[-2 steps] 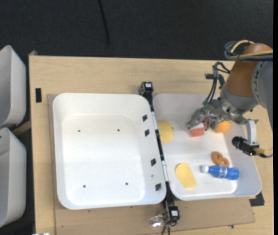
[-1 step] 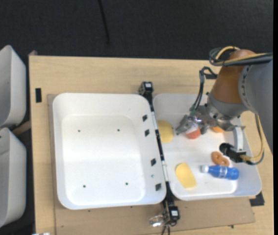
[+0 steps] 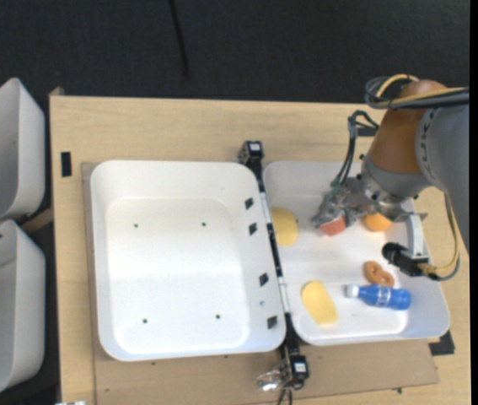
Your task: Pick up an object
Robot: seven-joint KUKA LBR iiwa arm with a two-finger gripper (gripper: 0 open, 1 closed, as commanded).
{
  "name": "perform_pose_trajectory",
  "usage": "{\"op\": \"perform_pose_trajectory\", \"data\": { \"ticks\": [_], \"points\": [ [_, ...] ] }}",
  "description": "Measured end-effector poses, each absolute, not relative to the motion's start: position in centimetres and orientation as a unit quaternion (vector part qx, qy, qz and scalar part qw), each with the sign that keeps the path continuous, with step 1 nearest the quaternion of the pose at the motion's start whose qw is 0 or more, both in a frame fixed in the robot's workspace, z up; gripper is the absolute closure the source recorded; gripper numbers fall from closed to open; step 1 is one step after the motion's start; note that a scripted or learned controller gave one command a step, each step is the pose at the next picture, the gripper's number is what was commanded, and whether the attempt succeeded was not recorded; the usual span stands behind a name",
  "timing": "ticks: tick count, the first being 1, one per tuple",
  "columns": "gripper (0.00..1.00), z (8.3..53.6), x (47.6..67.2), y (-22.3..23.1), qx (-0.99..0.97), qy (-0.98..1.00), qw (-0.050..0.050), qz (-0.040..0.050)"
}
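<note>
My gripper [image 3: 332, 216] is low in the right bin [image 3: 424, 319], near its back middle. A small red-orange object [image 3: 334, 226] sits right at the gripper's tip, partly covered by it. An orange object [image 3: 378, 221] lies just to the right of it, under the wrist. Against the bin's left wall rests a round yellow object [image 3: 284, 225]. A second yellow piece [image 3: 319, 302] lies near the front. A brown ring [image 3: 378, 272] and a blue bottle [image 3: 380, 296] on its side are at the front right.
The left bin [image 3: 120, 184] stands beside the right one, with a black-clipped divider [image 3: 268, 251] between them. The grey arm with its orange band [image 3: 399, 142] and looping cables reaches in over the right bin's back right corner.
</note>
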State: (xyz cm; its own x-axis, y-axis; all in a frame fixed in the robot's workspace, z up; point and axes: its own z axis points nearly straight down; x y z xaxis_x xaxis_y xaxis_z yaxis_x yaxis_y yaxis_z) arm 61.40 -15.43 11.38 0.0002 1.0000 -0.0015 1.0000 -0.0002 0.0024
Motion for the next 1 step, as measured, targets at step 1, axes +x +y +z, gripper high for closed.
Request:
{"op": "perform_pose_trajectory", "data": {
  "ticks": [1],
  "points": [
    [1.0, 18.36, 68.48, -9.18, 0.704, 0.71, 0.005, 0.0045]
  ]
}}
